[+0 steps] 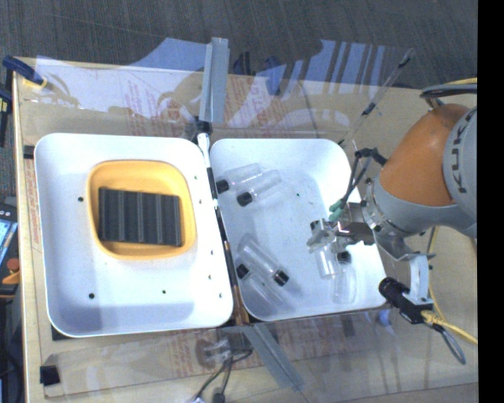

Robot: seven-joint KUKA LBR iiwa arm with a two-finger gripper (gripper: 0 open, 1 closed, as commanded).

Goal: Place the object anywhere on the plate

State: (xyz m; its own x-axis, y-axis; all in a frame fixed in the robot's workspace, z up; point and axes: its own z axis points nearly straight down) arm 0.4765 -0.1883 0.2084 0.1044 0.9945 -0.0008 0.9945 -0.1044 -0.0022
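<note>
The grey and orange arm (424,179) reaches in from the right, with its wrist bent down into the right bin (277,154). Its fingers (326,235) are low over the bin floor. I cannot tell if they are apart or together. A clear bottle (334,269) lies just below the fingers. Two more clear bottles (260,263) lie to their left. The yellow plate (141,208) sits far left of the fingers, in the left bin (59,292).
</note>
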